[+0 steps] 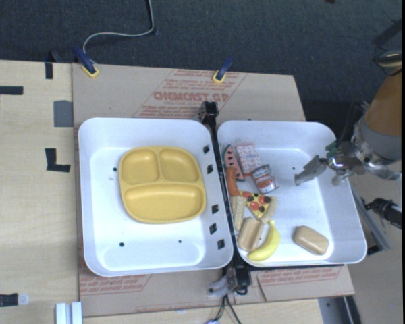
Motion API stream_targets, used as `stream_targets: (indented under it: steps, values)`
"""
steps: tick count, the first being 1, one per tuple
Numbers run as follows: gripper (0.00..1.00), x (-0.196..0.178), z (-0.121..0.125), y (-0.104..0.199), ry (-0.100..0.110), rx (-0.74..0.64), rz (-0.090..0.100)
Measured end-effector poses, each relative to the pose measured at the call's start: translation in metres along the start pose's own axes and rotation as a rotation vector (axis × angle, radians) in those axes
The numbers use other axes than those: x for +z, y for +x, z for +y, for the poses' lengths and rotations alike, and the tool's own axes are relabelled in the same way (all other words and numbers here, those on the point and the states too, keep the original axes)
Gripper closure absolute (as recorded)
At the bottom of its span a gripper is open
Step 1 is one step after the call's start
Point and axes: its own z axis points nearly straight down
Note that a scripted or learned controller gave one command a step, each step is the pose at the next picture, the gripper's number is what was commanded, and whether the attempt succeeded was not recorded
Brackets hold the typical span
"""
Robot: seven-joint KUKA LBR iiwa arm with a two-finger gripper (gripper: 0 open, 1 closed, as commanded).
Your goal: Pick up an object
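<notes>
My gripper (324, 174) hangs over the right part of the right bin (337, 137), below the orange band of the arm (390, 106). It is open, with one dark finger (308, 171) pointing left, and nothing sits between the fingers. To its left lie a silver can (263, 179), a red-and-white packet (247, 158), a carrot (231, 179), a pizza slice (258, 203), a hot dog (248, 234) and a banana (268, 244). A tan bread roll (311, 239) rests near the front right corner, below the gripper.
The left bin (98, 201) holds a yellow divided plate (163, 184). A black clamp bar (214, 174) runs between the bins. Bare white floor lies under the gripper, between the can and the right wall.
</notes>
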Motion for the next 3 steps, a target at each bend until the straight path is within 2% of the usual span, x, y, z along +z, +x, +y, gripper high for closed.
stream_targets:
  steps: [1,2,3]
  values:
    - [0.0,0.132,0.042,-0.009,-0.008,-0.001,-0.002]
    - [0.0,0.132,0.101,0.036,-0.007,-0.002,-0.001]
    - [0.0,0.133,0.139,0.06,0.006,-0.001,-0.004]
